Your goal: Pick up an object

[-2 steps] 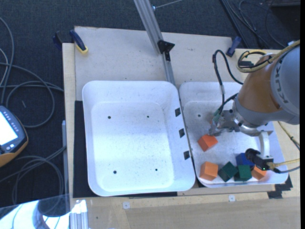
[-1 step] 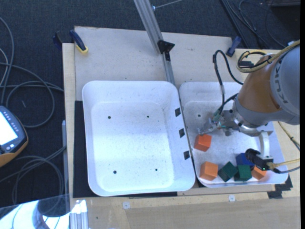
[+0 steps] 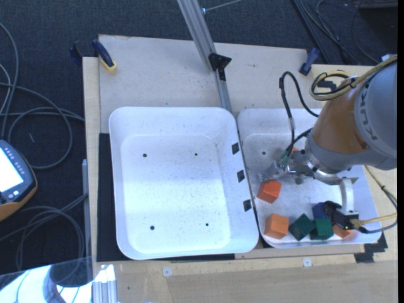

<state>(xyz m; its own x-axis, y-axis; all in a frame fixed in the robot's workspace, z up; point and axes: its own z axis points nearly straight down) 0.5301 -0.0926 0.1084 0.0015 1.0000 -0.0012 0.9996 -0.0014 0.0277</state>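
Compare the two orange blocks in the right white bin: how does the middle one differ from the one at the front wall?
The reddish orange block in the middle is deeper in colour than the paler orange block at the front wall. The middle one lies alone; the front one sits beside a dark green block. The front one looks slightly larger. Both lie in the right white bin.

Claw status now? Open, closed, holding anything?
Claw: cannot be told whether it is open or closed. It is over the right bin, next to an orange block, and no grasp is visible.
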